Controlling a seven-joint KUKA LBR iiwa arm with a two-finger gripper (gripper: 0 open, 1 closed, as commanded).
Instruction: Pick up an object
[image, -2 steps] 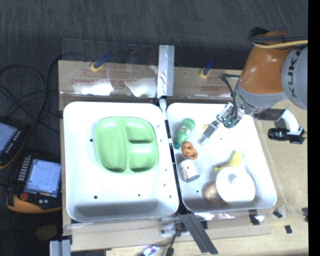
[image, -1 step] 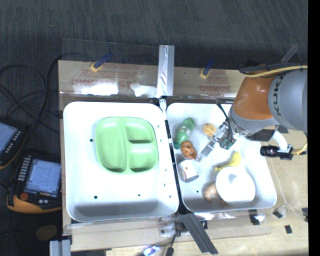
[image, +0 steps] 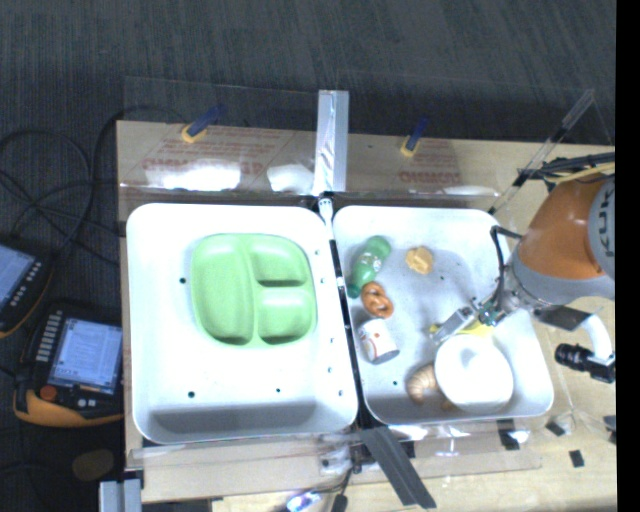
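The grey arm (image: 560, 250) with its orange band comes in from the right side of the camera view and dips into the right bin (image: 530, 400). Its jaws (image: 462, 323) sit low in that bin, pointing left, just above a white cup-like object (image: 474, 374) that lies immediately below them in the picture. Whether the jaws are spread or pressed together cannot be told, since the metal parts blur into the white bin floor, and nothing can be seen between them.

Just beside the white object, to the lower left of the jaws, lies a tan rounded item (image: 422, 381), touching or nearly touching it. Farther left of the jaws is a small white cylinder with a red mark (image: 378, 341), and above that an orange pretzel-shaped toy (image: 376, 298). Up and to the left of the jaws a green bottle-shaped object (image: 368, 263) lies near the bin's left wall, and a small yellow lump (image: 419, 260) rests above the jaws, well apart from them.

The left bin (image: 160, 400), well to the left of the jaws, holds a green divided plate (image: 228, 295). Both bins rest on the desk (image: 135, 160).
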